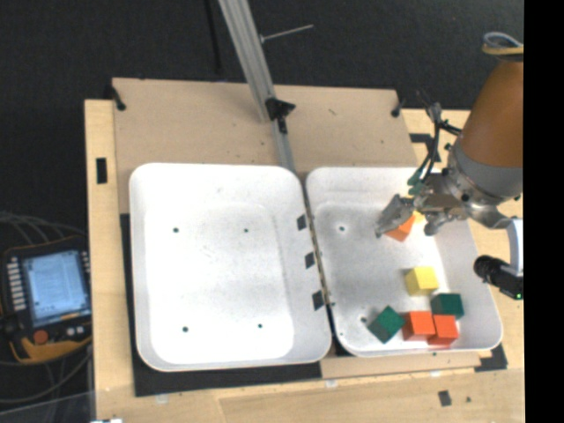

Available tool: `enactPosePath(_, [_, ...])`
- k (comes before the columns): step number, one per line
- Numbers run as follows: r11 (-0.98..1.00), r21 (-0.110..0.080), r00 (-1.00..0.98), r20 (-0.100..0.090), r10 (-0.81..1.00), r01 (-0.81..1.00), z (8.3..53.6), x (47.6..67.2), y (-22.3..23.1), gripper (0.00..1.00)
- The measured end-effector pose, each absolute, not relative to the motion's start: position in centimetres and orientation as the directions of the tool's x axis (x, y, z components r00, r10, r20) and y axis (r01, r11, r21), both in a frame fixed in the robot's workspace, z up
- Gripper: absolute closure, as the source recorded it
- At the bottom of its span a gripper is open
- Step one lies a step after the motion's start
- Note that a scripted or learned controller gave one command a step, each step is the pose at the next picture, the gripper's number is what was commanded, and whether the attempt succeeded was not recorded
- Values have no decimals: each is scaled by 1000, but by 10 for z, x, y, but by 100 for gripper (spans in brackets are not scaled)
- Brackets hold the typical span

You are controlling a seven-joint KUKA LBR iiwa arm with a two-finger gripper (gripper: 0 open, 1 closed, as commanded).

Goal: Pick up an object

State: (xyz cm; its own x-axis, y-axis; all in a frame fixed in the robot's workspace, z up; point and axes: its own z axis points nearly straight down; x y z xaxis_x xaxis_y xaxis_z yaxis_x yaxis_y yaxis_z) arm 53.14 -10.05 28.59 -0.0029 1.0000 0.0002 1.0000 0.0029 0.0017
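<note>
Over the right-hand white bin (352, 192), the metal gripper (411, 218) hangs with its two fingers spread, and a small orange block (402, 229) sits between them, seemingly lifted off the bin floor. Lower in that bin lie hard-edged cubes: a yellow block (421, 278), two green blocks (385, 323) (448, 305), and two orange cubes (419, 324) (445, 328) touching side by side. Beside it, the left bin (141, 236) has smooth, rounded, speckled walls. Both rest on a pale wooden tabletop (194, 113).

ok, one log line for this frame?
hand over right bin | orange block between fingers | yellow block, green and orange blocks at bin's near edge | left bin
</note>
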Motion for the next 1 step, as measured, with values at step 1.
enactPosePath(1, [-1,3,1,0,1000,1000,286,531,-101,0])
